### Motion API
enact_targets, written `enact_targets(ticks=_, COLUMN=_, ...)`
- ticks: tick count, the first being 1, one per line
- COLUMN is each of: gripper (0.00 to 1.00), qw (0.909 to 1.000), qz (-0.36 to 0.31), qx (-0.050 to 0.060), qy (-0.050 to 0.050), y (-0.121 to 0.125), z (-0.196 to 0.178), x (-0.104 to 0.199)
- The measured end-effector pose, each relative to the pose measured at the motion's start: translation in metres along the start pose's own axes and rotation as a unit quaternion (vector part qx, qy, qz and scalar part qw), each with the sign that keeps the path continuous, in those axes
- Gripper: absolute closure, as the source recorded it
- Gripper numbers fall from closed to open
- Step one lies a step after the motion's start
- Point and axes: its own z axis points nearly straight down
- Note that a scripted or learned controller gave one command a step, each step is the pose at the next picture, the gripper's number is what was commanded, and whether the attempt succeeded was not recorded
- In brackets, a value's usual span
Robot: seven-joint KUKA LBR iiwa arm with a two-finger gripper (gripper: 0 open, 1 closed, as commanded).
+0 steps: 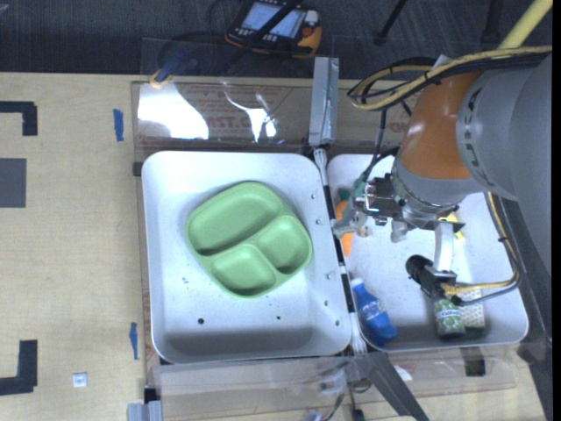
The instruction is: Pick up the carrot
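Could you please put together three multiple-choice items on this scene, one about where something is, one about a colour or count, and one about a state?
1. Where does the green plate lie?
A. In the left bin
B. In the right bin
C. On the bench outside the bins

2. How many compartments does the green plate have?
A. One
B. Three
C. Five

3. What is the state of the blue bottle?
A. Standing upright on the green plate
B. Lifted above the bins
C. Lying on its side in the right bin

Answers:
1. A: the plate rests on the floor of the left bin.
2. B: one large section and two smaller ones show.
3. C: it lies flat by the right bin's left wall, near the front corner.
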Motion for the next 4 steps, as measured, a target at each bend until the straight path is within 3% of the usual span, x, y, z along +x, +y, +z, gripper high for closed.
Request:
enact_targets(ticks=1, gripper=0.0, qw=1.0, qz=0.003, qx=0.001, qy=0.0, y=-0.035, z=0.0, x=0.0)
enact_targets(ticks=2, gripper=0.0, qw=0.9984, qz=-0.057, qx=-0.001, qy=0.0, y=0.01, z=0.0, x=0.01)
enact_targets(ticks=3, gripper=0.0, qw=0.9996, qz=-0.03, qx=0.001, qy=0.0, y=-0.026, z=0.0, x=-0.009)
enact_targets(ticks=4, gripper=0.0, qw=0.9991, qz=0.043, qx=0.0, qy=0.0, y=-0.015, z=0.0, x=0.025)
